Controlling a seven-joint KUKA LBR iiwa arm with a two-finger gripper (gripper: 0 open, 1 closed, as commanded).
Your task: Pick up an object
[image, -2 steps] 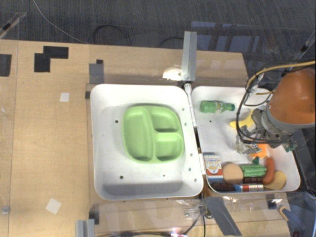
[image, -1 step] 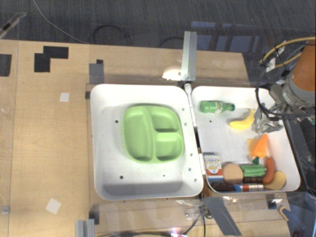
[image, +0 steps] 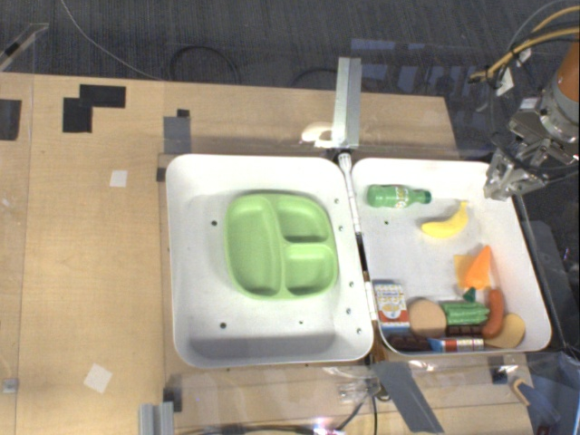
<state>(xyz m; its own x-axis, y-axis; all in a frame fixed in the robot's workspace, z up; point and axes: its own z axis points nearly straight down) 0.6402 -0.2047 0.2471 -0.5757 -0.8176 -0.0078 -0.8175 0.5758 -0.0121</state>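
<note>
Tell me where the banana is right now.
The banana lies in the right bin, toward its far end, just below-right of the green bottle and above the carrot.

We are seeing the arm (image: 562,98) running off the right edge. The gripper (image: 504,181) is reading too blurred to judge its opening. The heap (image: 453,320) in the right bin (image: 408,234) is overlapping, hiding its lowest pieces.

In the right-hand bin we see a green bottle (image: 398,196) lying on its side near the far wall, and a yellow banana (image: 446,225) just beyond it. An orange carrot (image: 478,266) lies tilted mid-bin. Against the near wall we find a small carton (image: 390,299), a bread roll (image: 424,314) and a red sausage (image: 495,309), crowded together.
</note>
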